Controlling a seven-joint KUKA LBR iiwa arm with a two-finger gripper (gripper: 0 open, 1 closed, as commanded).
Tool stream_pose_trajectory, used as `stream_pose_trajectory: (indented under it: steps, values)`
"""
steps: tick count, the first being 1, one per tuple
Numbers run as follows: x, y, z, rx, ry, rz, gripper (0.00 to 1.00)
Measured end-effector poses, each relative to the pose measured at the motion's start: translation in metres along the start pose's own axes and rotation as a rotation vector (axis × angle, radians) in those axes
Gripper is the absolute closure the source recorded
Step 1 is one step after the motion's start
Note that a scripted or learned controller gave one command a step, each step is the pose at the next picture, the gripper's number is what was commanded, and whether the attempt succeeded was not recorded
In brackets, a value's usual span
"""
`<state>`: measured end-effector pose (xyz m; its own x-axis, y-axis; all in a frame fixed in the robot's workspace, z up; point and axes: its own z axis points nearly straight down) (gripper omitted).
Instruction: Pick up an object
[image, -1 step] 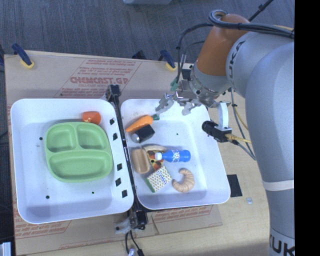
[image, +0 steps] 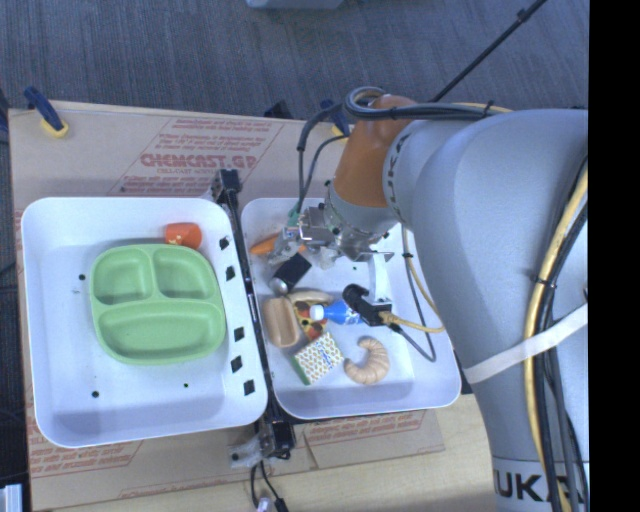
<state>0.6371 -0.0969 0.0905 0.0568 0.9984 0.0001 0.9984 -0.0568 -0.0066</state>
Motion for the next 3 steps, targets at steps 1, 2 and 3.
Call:
stream_pose_trajectory:
  steps: [1,2,3]
  values:
    - [0.000,0.001,-0.011,0.001,-0.001,-0.005,1.00]
    - [0.000,0.001,-0.011,0.001,-0.001,-0.005,0.00]
    - [0.008,0.019,-0.002,-0.005,-0.001,-0.170,0.00]
